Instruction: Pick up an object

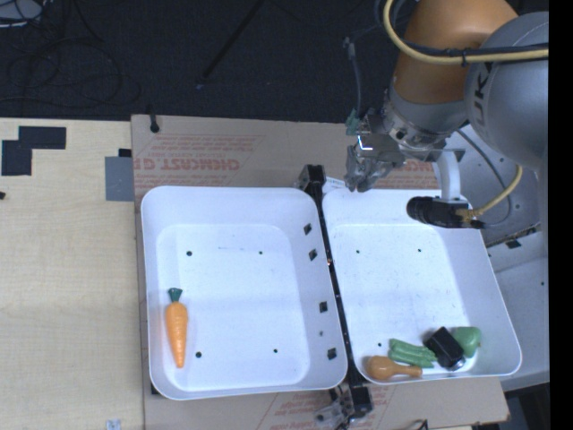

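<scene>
Gripper [360, 180] above right bin's [501, 316] far rim

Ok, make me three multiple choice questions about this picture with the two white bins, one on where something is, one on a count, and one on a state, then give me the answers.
1. Where does the carrot lie?
A. In the left bin, near its front left corner
B. In the right bin, at its middle
C. On the cardboard behind the bins

2. How many things lie in the right bin?
A. One
B. Four
C. Seven

3. What is the state of the gripper relative to the things in the bins?
A. It rests on the carrot
B. It is above the far edge of the right bin, away from all of them
C. It presses on the black object

Answers: 1 A, the carrot lies by the left bin's front left wall. 2 B, a green pod, a black object, a green piece and a tan gourd shape cluster at its front right. 3 B, it sits at the bin's back rim, far from that cluster.
</scene>
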Motion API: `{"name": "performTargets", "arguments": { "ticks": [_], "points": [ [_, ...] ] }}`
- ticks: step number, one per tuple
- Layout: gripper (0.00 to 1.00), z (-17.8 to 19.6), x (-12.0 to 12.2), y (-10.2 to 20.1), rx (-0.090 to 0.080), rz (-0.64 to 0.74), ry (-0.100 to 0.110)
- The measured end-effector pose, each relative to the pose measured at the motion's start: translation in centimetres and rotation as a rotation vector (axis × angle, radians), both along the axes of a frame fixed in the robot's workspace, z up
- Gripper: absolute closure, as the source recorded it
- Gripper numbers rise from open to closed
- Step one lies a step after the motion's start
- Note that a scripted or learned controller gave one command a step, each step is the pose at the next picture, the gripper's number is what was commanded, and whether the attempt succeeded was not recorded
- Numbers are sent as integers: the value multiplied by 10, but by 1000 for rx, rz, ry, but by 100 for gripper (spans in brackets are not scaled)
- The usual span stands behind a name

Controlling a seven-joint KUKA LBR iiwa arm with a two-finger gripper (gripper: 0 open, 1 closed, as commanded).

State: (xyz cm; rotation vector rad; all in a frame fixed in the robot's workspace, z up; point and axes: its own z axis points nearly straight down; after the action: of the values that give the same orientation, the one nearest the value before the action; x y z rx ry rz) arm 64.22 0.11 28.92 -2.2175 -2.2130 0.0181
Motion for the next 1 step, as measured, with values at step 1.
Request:
{"name": "performTargets", "arguments": {
  "ticks": [1],
  "points": [
    [100,103,2,55,3,7,-22]
  ]
}}
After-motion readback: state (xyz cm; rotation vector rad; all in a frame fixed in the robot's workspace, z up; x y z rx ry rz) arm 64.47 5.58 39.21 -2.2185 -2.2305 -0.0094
